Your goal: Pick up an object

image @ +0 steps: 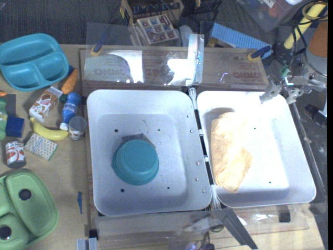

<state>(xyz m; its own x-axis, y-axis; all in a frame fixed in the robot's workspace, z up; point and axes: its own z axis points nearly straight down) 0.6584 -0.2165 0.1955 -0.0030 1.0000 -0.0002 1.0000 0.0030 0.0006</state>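
Low in frame, nearest the lens: teal round plastic bowl [136,162], upside down, mid left white bin [99,113]. Right white bin [299,186] holds a tan crumpled cloth [229,150] against its left wall. Hand [278,90] hovers at that bin's far right corner, well apart from both; finger spread cannot be told. Judgement: cloth is closest target; descend over its centre, pinch a raised fold.

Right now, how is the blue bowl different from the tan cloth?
The blue bowl is round and upside down in the left bin; the tan cloth is long, crumpled and flat in the right bin. The bowl looks hard, the cloth soft. Each lies alone in its bin.
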